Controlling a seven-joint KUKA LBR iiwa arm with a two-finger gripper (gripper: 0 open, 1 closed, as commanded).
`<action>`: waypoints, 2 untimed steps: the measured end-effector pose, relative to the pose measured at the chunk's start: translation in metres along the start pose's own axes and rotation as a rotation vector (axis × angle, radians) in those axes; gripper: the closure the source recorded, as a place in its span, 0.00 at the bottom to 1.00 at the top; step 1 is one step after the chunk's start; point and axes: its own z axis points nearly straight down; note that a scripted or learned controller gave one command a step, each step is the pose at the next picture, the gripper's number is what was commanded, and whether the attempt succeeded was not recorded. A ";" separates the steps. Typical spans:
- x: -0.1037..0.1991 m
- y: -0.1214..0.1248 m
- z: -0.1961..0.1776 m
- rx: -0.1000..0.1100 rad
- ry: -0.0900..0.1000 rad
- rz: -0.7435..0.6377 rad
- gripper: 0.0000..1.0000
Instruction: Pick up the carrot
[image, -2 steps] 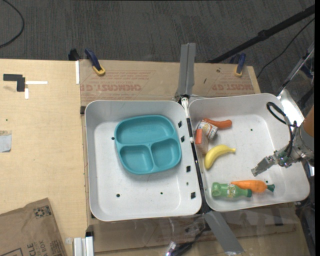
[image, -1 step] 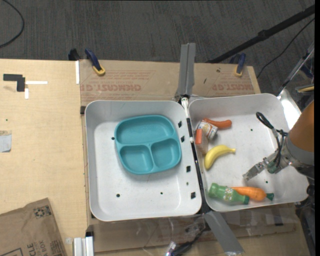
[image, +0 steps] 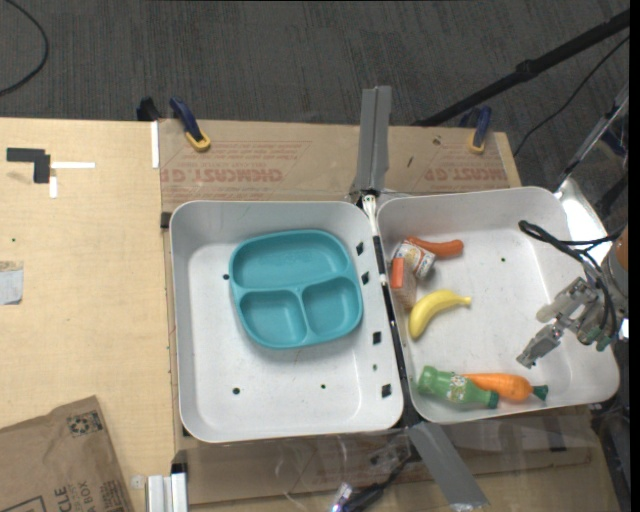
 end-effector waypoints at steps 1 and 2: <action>0.019 0.037 0.074 -0.012 -0.034 -0.387 0.00; 0.019 0.038 0.064 -0.015 -0.034 -0.383 1.00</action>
